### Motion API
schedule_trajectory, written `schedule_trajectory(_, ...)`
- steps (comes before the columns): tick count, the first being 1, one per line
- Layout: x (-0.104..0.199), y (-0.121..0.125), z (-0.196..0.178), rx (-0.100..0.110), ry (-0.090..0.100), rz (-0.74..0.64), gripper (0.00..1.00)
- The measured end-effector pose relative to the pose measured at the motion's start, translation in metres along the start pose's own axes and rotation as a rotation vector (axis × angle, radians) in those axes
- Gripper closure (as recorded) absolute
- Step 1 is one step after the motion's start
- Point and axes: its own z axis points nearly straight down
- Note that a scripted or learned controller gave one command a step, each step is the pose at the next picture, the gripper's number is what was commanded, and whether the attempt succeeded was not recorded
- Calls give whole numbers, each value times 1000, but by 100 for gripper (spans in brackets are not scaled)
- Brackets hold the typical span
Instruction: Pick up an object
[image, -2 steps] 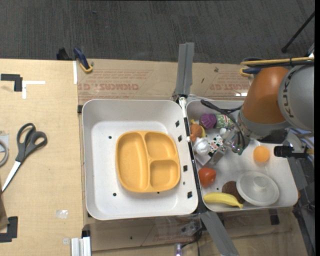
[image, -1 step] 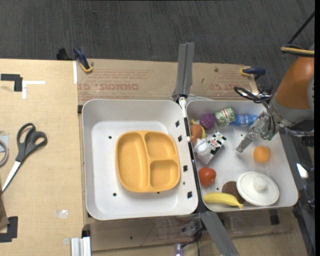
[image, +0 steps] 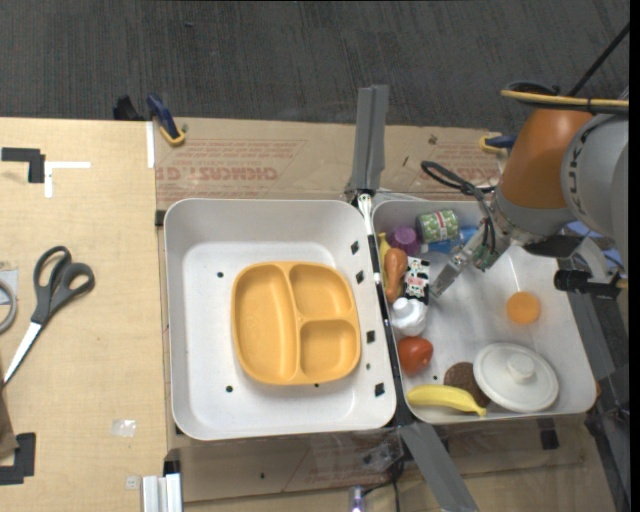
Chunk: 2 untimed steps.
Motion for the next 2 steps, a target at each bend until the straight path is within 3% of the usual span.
schedule_trajectory(1, -57, -62, -4, -16, -14, 83, 0)
schedule_trajectory(2, -33, 10, -5, -14, -14, 78, 0)
